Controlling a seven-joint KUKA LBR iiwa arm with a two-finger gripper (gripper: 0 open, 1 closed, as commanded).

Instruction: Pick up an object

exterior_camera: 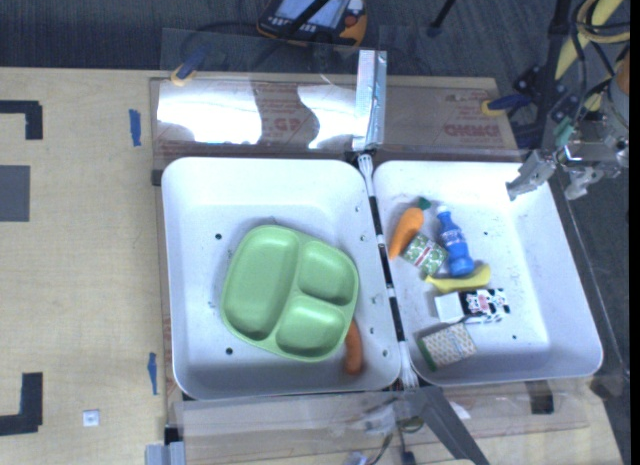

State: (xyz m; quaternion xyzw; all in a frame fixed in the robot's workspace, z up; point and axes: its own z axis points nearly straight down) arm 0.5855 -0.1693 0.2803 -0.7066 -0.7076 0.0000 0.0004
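A blue bottle [455, 242] lies among a carrot [406, 230], a yellow piece [462, 278] and small packets in the right bin [560, 253], centre-right of frame; the tool [545, 168] hangs upper right, well apart, its opening unclear; a green tray [290, 291] fills the left bin [190, 253].

Glossy white plastic bins [190, 253], matt green plastic tray [290, 291], pale wooden bench [80, 253]
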